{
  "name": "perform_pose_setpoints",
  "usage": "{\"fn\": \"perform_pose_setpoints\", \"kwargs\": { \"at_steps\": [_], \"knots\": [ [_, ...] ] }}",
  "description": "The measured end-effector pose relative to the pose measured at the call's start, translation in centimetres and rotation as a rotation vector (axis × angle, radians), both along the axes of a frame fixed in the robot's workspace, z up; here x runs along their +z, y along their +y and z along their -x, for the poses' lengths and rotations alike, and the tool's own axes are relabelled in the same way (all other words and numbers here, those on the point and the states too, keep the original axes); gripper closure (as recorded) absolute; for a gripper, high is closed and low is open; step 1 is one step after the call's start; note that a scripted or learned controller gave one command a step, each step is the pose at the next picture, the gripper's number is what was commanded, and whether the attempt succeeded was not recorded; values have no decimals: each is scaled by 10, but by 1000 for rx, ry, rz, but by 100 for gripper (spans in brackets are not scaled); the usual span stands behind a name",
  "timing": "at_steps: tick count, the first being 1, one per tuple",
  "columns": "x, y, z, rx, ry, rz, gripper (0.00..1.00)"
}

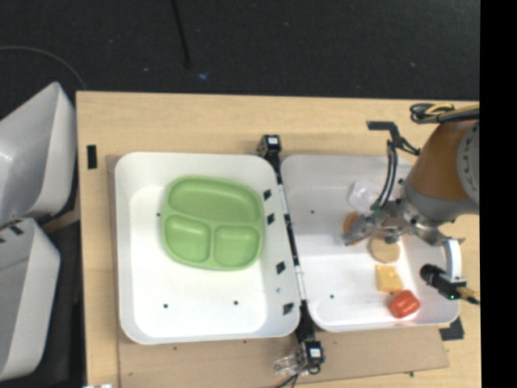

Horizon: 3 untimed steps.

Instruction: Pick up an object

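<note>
The right bin [323, 184] holds several small objects. A clear, pale piece [361, 192] lies toward the back, and a brown piece [350, 223] sits just below it. A tan round item [386, 251], a yellow block [388, 278] and a red object [404, 303] lie toward the front right. My gripper [376, 229] hangs low over the middle of this bin, between the brown piece and the tan round item, and its body covers part of each. I see nothing lifted off the bin floor.
A green divided plate [213, 221] rests in the left bin [137, 297]. A ridge with black clips [284, 241] separates the bins. The arm [440, 172] enters from the right, trailing cables. White shapes [32, 160] stand off the bench's left edge.
</note>
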State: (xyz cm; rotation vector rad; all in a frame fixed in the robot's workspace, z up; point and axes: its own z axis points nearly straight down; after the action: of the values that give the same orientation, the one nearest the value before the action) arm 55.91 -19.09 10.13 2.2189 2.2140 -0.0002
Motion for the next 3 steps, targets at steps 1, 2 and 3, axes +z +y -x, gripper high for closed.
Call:
{"fn": "perform_pose_setpoints", "kwargs": {
  "at_steps": [1,2,3],
  "knots": [
    [16,-2,-2,-4,-9,3,100],
    [70,-14,-2,-2,0,-2,100],
    [128,-14,-13,6,-3,-2,100]
  ]
}}
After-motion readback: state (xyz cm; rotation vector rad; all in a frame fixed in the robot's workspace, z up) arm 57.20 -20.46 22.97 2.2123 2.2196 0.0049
